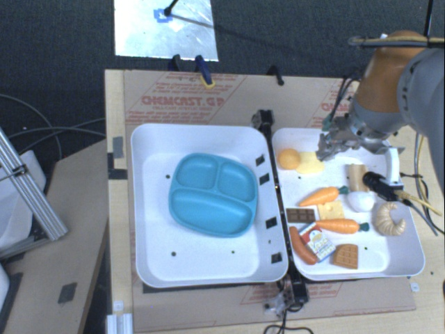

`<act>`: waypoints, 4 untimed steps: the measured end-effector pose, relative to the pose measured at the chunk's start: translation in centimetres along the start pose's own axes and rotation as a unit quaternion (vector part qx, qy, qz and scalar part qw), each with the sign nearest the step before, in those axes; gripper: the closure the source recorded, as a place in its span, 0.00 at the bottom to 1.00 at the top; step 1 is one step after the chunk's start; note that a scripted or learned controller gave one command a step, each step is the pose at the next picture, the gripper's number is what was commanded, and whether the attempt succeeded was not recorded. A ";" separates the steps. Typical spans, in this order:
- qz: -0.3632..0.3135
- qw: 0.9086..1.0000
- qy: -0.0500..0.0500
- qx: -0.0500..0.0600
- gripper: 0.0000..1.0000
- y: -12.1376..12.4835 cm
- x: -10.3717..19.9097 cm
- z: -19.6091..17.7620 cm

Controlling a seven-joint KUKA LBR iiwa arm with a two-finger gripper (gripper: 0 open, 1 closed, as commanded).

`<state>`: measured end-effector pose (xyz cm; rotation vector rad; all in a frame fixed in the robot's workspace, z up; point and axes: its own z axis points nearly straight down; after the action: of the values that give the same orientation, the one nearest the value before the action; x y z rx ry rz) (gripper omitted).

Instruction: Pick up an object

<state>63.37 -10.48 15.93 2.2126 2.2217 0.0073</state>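
Note:
My gripper (pixel 325 150) hangs low over the back of the right bin (pixel 410 245), just above and right of a pale yellow piece (pixel 311 165). An orange ball (pixel 288 159) lies to the left of that piece. Toy foods fill the bin in front: two carrots (pixel 321 196) (pixel 337 225), a yellow cheese slice (pixel 334 210), a chocolate bar (pixel 301 215), a red sausage (pixel 300 244), a small printed packet (pixel 320 243), a brown cracker (pixel 345 256), a white egg (pixel 360 201), a croissant (pixel 388 218) and a beige piece (pixel 357 176).
The left bin (pixel 156 256) holds a blue divided plate (pixel 212 194). A black-clipped ridge (pixel 272 179) separates the two bins. The grey arm with its orange band (pixel 389 82) comes in from the right above the right bin's back corner.

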 end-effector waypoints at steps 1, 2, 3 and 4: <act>-0.001 1.000 0.000 0.000 1.00 1.0 0.4 -5.9; -0.001 1.000 0.000 0.002 1.00 1.1 0.4 -6.6; -0.002 1.000 0.001 0.004 1.00 -2.8 4.5 -6.4; -0.001 1.000 0.001 0.003 1.00 -3.4 6.3 -7.5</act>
<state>59.91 -4.22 23.39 2.2131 2.2288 0.0025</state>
